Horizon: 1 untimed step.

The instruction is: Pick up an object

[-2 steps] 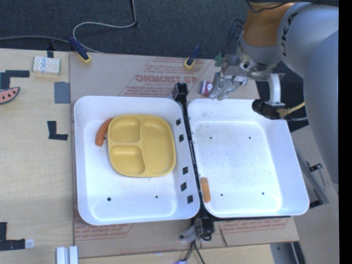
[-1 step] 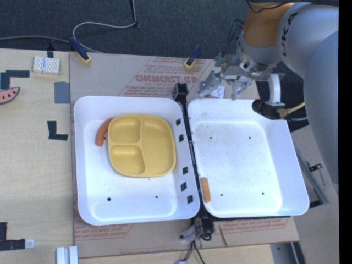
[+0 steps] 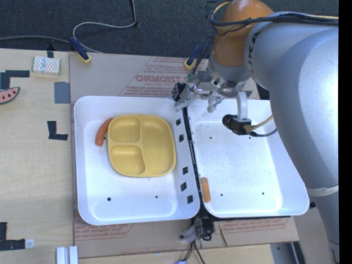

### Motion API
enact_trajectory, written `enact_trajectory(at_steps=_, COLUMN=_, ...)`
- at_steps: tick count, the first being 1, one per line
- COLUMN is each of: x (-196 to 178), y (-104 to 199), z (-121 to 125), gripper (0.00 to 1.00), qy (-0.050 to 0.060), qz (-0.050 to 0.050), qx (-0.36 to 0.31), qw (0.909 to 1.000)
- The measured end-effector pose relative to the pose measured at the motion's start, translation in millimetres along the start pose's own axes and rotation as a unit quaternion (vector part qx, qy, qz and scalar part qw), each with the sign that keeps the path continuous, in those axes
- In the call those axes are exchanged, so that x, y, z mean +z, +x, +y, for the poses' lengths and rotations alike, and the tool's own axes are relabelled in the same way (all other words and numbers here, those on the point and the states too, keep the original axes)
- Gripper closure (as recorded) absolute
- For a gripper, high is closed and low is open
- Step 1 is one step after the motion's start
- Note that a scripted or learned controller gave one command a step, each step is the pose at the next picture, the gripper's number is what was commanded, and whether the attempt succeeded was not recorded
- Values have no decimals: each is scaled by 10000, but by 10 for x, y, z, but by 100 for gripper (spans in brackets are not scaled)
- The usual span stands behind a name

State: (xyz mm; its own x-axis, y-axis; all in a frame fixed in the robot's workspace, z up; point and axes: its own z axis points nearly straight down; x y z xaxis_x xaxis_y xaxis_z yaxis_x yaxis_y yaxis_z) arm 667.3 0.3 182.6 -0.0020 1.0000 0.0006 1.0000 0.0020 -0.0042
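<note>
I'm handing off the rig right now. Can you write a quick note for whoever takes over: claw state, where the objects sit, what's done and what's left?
Claw: over the far edge of the bins, near the divider; nothing visibly held.
Left bin: yellow divided plate, with an orange sausage-like piece against its left rim.
Right bin: small orange piece at the near-left corner, beside the divider.
Done: no pick yet; all three items rest in the bins.
Left: choose an object, descend, grasp, lift. The orange piece in the right bin looks the nearer option, though it lies close to the wall.

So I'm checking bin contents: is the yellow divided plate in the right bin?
No, the yellow divided plate lies in the left bin, beside an orange carrot.
</note>
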Motion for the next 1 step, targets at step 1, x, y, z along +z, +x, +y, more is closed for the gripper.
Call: enact_trajectory(at_steps=1, x=-106, y=5, z=5, gripper=100, qy=-6, qz=2, qx=-9, qw=10000)
